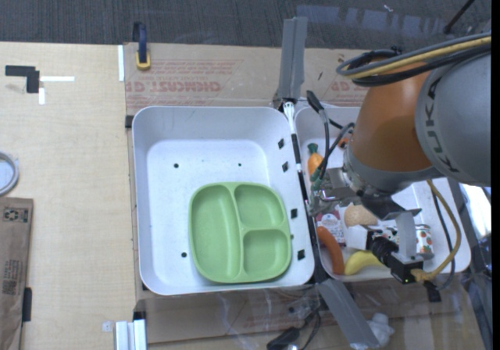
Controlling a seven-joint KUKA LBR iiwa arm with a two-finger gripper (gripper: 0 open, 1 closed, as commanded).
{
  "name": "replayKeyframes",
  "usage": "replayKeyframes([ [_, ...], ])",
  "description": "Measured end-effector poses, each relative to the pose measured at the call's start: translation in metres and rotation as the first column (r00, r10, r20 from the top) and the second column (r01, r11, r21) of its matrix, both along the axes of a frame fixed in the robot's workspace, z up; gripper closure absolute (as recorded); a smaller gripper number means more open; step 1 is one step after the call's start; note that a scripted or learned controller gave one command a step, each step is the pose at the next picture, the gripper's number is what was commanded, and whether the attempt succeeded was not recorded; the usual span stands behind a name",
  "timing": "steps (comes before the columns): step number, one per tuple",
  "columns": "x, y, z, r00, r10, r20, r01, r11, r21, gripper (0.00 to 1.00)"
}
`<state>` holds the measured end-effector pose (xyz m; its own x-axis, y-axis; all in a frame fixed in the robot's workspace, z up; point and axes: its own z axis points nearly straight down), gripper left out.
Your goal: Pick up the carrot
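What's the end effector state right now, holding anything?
End effector: cannot be told; the wrist mostly covers it. The carrot lies by the left wall of the right bin.

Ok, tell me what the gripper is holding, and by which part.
Cannot be told. The arm hangs low over the right bin, and its bulk covers whatever may be gripped beneath.

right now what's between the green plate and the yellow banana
In the camera view, the bins' adjoining walls and a long orange-red piece lie between green plate and banana.
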<state>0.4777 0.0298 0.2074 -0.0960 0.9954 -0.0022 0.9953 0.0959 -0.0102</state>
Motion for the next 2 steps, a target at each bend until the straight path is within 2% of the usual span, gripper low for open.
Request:
replayKeyframes([
  [1,0.001,-0.001,0.008,1.000,-0.001,-0.003,0.001,1.000,-0.002,1.00],
  [2,0.045,0.041,-0.018,0.987,-0.164,0.006,0.164,0.987,0.000,1.00],
])
